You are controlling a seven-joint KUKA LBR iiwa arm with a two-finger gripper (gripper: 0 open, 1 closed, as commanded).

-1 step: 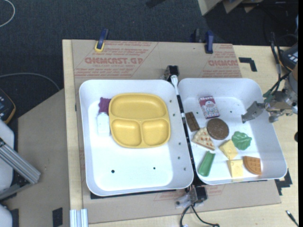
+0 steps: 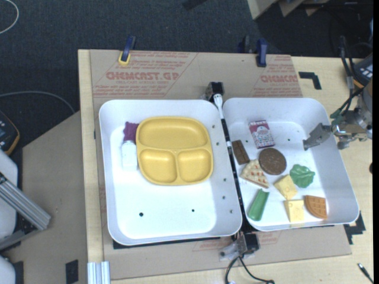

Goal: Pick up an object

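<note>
The right bin (image 2: 284, 110) holds several toy foods: a pink box (image 2: 261, 134), a brown bar (image 2: 240, 151), a round brown cookie (image 2: 272, 161), a pizza slice (image 2: 254, 174), a green leafy piece (image 2: 302, 175), two yellow cheese blocks (image 2: 286, 187), a green cucumber (image 2: 258, 205) and an orange waffle (image 2: 316, 206). My gripper (image 2: 327, 143) hovers over the bin's right part, above and to the right of the leafy piece. Its fingers are spread open with nothing between them.
The left bin (image 2: 160, 218) holds a yellow divided plate (image 2: 174, 149), with a purple item (image 2: 130, 130) and a white bottle (image 2: 128, 154) at its left side. Clamps sit on the board's far edge (image 2: 261, 51).
</note>
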